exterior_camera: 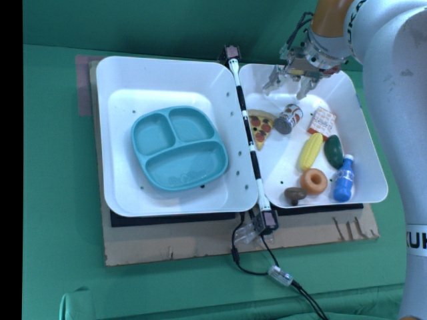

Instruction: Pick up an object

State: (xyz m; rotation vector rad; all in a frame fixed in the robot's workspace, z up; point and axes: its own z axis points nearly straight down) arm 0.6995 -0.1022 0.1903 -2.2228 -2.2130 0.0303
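Note:
My gripper (287, 88) hangs over the back of the right bin (373, 179), open, with nothing between its fingers. Just in front of it lies a small tin can (288, 119) on its side. A pizza slice (260, 127) lies to the can's left, near the divider. A red and white box (322, 120) sits to the can's right. Further forward are a corn cob (311, 151), a dark green vegetable (333, 151), a doughnut (313, 181), a blue bottle (344, 178) and a brown mushroom (295, 195).
The left bin (113, 79) holds a teal divided plate (179, 147). A black and white bar (245, 129) runs between the bins. Cables (280, 275) trail off the bench's front edge. The arm's grey body (400, 85) overhangs the right bin's right side.

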